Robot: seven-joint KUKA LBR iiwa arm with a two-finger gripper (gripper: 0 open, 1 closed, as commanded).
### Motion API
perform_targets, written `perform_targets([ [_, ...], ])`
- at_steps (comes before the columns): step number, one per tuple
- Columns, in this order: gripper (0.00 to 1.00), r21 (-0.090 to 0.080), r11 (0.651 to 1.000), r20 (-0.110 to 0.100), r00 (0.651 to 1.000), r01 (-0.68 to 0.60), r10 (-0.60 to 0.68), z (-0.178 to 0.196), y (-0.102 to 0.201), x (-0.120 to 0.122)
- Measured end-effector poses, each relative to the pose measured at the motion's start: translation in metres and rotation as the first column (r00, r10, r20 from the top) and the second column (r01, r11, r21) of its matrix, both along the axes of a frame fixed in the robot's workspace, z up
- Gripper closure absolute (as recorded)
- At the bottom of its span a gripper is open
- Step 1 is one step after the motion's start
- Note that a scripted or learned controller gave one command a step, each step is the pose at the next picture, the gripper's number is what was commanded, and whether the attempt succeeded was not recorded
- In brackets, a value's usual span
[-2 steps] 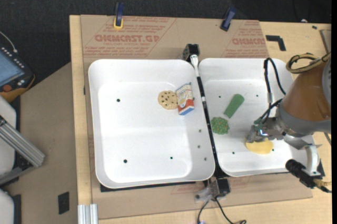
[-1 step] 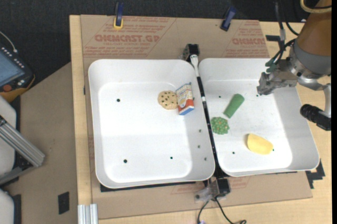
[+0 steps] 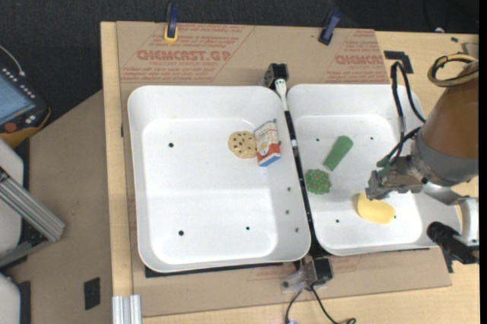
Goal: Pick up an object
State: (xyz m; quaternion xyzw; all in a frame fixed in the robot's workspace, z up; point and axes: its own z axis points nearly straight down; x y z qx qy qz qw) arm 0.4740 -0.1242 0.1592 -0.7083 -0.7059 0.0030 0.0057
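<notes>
A dark carpeted floor surrounds the table [image 3: 122, 163], whose brown cardboard sheet [image 3: 228, 49] reads "CHEMCAST". In the right shallow white plastic bin [image 3: 304, 106], the tool [image 3: 383, 188] hangs just above a yellow lemon-shaped piece [image 3: 376, 210], near touching its upper edge. A green cylinder [image 3: 338, 152] and a green broccoli-like lump [image 3: 317, 181] lie left of it.

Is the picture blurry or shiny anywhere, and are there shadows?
In the camera view, the bins look bright white with mild glare, yet the cookie, carton and broccoli stay sharp. The pincer over the yellow piece is dark and hard to make out. Shadows are soft and faint.
</notes>
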Motion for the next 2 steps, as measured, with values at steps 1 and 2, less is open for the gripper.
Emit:
perform_targets([
  [1, 1.0, -0.005, 1.0, 0.01, 1.0, 0.005, -0.005, -0.078, -0.1, 0.004],
  [2, 1.0, 0.0, 1.0, 0.01, 1.0, -0.007, 0.007, -0.075, -0.049, 0.005],
])
